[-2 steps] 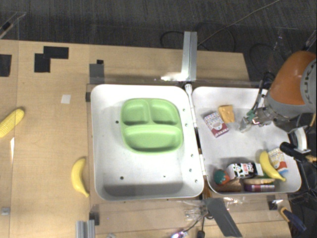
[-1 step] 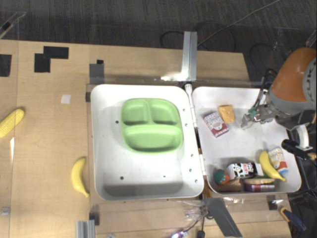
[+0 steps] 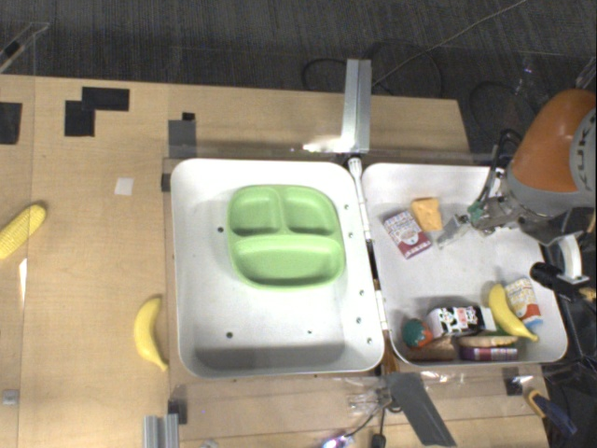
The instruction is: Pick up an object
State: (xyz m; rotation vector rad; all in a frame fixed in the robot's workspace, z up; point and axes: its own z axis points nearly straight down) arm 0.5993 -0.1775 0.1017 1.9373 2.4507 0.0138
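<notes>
Two bins, one arm poised over the right bin for a pick.
Gripper hovers with jaws narrowly parted, holding nothing, just beside one yellow wedge and one small packet; lowering squarely over the wedge looks wisest. Left bin: one green tray.

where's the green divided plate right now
The green divided plate lies in the left bin, toward that bin's upper middle, across the divider from the small card packet and yellow wedge in the right bin.
</notes>
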